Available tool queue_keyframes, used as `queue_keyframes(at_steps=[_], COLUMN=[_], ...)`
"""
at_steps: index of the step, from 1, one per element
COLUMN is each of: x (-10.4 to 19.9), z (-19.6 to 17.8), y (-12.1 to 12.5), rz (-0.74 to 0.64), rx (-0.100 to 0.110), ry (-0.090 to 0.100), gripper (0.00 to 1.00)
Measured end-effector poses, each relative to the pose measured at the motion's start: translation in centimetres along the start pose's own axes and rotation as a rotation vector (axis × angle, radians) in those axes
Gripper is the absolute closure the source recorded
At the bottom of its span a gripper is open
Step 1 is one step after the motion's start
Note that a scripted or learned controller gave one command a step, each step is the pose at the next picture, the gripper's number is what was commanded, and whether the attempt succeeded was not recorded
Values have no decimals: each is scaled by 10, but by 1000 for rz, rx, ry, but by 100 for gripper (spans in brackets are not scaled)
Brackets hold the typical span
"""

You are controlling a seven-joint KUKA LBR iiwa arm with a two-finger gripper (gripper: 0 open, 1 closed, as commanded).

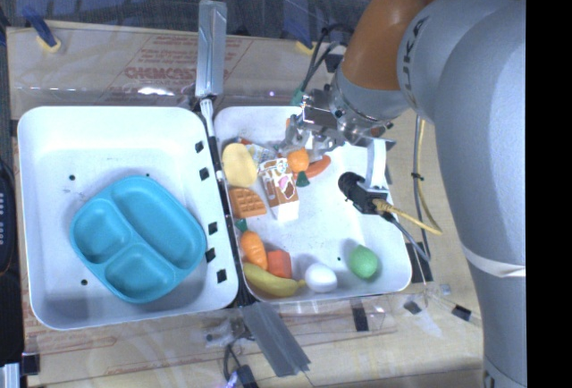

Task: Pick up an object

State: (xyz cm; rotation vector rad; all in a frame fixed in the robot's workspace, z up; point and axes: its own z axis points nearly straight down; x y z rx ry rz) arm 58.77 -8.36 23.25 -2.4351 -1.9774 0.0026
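The two-finger gripper point(308, 138) hangs low over the back of the right white bin point(393, 274), just above a small orange carrot-like toy point(315, 166); how it is set I cannot tell. A clean pick probably needs a straight descent, closing across the toy's narrow width. The toy's long axis seems to run up-right to down-left.

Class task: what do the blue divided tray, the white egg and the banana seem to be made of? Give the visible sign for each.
Blue divided tray: likely moulded plastic, one even colour, rounded compartments, soft sheen.
White egg: probably plastic, smooth with a bright highlight.
Banana: seemingly toy plastic, flat uniform yellow, faintly glossy.
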Motion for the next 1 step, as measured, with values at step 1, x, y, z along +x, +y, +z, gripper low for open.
queue_keyframes(at_steps=[1], x=[18], z=[-48], y=[-53], rz=[-37], rx=[-5], ry=[0], gripper=[100])
